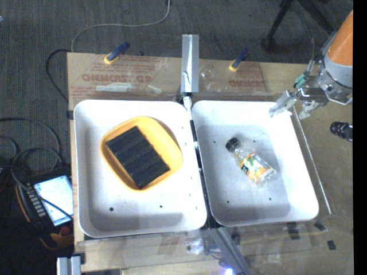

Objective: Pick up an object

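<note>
A small clear plastic bottle (252, 164) with a black cap and an orange-green label lies on its side in the middle of the right bin (287, 202). In the left bin (92, 211) rests a yellow dish (171, 139) holding a black ribbed block (137, 155). My gripper (291, 108) hangs over the right bin's far right corner, up and to the right of the bottle and well apart from it. Its two fingers are spread open with nothing between them.
A metal post (190, 62) stands at the back between the two bins. Blue-and-yellow clamps (116, 52) (238, 59) sit on the board behind them. A tablet (53, 198) and cables lie on the floor at the left. An office chair base (292, 10) is at the back right.
</note>
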You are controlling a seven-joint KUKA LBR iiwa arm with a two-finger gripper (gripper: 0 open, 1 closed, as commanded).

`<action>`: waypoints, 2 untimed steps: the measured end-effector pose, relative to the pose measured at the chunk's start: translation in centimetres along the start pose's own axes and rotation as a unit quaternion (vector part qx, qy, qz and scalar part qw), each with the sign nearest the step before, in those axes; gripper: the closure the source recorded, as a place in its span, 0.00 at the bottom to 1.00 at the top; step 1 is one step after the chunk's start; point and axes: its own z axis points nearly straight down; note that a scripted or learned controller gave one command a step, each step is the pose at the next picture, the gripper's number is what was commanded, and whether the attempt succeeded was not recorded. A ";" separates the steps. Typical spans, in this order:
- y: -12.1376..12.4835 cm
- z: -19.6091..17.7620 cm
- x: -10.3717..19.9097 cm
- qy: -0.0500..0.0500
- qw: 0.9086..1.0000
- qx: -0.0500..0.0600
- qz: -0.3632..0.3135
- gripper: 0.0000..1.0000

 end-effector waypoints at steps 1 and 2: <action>-0.8 10.5 2.3 0.000 0.997 0.000 -0.081 0.00; -4.8 15.6 9.1 -0.002 0.991 -0.007 -0.134 0.00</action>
